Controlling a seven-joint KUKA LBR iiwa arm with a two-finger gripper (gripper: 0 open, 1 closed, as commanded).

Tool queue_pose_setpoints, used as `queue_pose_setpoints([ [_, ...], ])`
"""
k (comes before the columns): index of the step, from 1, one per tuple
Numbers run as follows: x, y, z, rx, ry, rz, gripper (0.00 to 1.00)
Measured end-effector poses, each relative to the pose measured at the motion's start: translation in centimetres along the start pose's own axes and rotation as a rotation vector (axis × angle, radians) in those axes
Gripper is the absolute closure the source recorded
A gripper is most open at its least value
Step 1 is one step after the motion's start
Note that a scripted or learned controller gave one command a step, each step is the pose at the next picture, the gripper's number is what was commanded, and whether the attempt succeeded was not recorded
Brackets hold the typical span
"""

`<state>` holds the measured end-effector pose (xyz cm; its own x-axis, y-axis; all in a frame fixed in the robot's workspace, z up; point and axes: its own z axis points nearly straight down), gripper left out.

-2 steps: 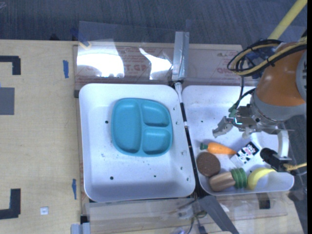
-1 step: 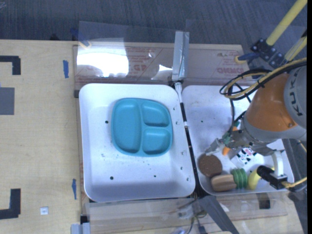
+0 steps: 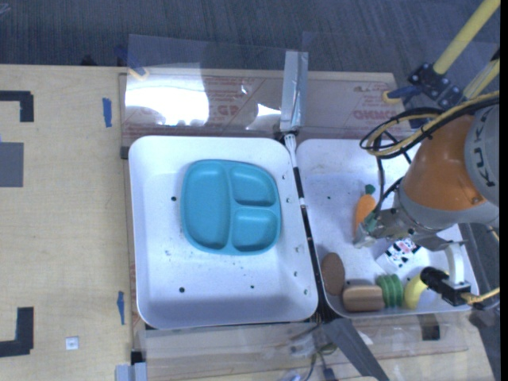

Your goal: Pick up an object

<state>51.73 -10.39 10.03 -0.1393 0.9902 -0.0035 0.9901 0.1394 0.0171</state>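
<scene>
We are in the reaching step: the gripper [image 3: 371, 230] hangs beside the small orange carrot-shaped toy [image 3: 364, 208] in the right-hand shallow white bin [image 3: 329, 177]. Whether its jaws are released or clenched, we cannot tell. Next, we judge, it must settle squarely over the carrot before closing.

Arm [image 3: 456, 169] reaches in from right, orange-banded wrist bent down; tool [image 3: 379, 227] lowered.

Single fixed camera above the surface [image 3: 55, 213], looking down at a slant; both white bins [image 3: 151, 236] in frame, moderately close.
</scene>
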Motion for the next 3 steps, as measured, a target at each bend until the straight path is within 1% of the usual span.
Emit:
queue_pose_setpoints([
  [1, 1.2, 3.1, -8.7, 0.009, 0.002, 0.066, 1.00],
  [2, 1.2, 2.9, -8.4, 0.017, 0.003, 0.068, 0.00],
  [3, -1.8, 4.2, 1.2, 0.010, 0.001, 0.119, 0.00],
])
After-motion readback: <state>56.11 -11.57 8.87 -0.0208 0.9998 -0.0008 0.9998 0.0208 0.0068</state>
